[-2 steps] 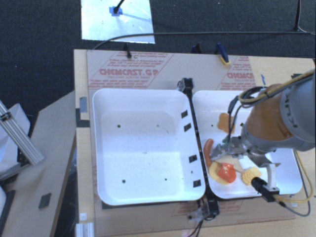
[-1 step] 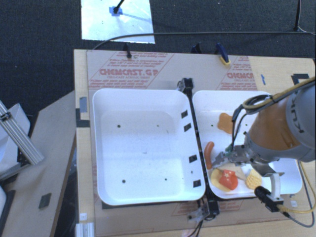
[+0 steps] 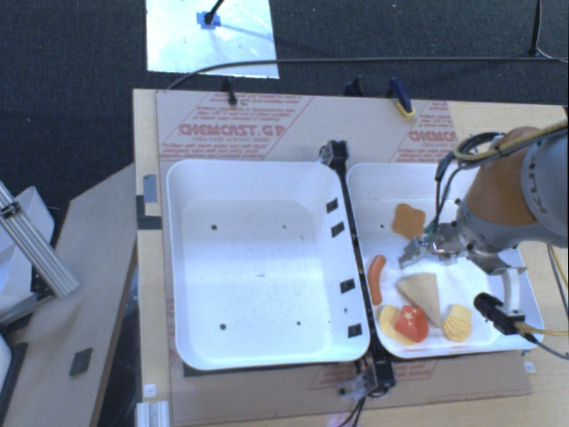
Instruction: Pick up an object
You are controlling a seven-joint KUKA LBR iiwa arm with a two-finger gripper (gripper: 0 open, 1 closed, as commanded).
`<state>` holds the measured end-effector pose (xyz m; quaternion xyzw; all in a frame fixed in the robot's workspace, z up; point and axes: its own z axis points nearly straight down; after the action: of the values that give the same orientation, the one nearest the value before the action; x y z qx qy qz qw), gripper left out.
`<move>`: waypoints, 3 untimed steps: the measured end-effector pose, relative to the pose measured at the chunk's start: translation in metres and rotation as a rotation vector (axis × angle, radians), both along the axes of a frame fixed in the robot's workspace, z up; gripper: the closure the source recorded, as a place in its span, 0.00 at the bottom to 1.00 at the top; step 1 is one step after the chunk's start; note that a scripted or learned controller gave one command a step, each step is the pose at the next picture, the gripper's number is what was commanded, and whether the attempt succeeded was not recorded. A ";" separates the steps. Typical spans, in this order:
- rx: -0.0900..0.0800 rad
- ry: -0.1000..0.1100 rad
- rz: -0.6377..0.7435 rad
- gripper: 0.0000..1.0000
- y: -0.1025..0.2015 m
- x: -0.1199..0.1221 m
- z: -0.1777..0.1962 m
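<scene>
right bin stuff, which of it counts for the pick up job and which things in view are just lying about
Belongs to the job:
- orange round flat piece
- red sausage-shaped piece
- pale cream wedge
- red tomato-like piece
- yellow corn-like piece
- gripper
- right white bin

Just lying about:
- left white bin
- blue clamp
- shiny metal sheet

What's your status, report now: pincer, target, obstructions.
Pincer low in right bin, nothing seen in it. Nearest: cream wedge, orange piece, red sausage. Strawberry and corn piece crowd the near edge.
</scene>
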<state>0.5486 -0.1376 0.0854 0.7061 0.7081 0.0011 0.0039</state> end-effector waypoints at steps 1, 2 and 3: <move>0.005 0.007 -0.001 0.00 0.027 -0.028 -0.001; 0.003 0.002 0.003 0.00 0.029 0.006 -0.001; 0.001 0.001 -0.002 0.00 -0.016 0.036 0.000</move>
<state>0.5845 -0.1535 0.0853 0.7070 0.7073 0.0008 0.0032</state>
